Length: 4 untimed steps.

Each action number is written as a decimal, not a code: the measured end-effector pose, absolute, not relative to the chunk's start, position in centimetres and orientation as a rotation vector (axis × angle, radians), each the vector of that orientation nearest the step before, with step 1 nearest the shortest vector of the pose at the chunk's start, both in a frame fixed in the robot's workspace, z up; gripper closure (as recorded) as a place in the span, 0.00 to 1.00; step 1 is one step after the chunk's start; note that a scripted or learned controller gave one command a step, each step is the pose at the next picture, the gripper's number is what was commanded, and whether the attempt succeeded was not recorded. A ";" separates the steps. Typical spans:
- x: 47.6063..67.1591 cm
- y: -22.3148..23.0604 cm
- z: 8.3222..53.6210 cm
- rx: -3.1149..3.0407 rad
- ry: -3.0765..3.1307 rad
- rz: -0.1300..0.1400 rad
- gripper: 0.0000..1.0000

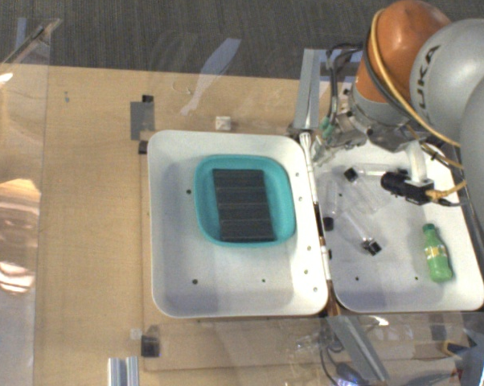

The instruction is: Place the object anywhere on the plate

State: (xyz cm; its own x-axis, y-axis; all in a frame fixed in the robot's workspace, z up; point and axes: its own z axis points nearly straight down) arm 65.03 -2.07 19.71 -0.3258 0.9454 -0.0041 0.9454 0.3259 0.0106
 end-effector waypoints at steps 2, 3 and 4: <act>58.2 5.5 18.6 1.654 2.665 0.008 0.00; 62.0 -0.4 18.5 1.704 2.634 0.005 0.00; 62.2 -0.2 19.8 1.697 2.632 0.013 1.00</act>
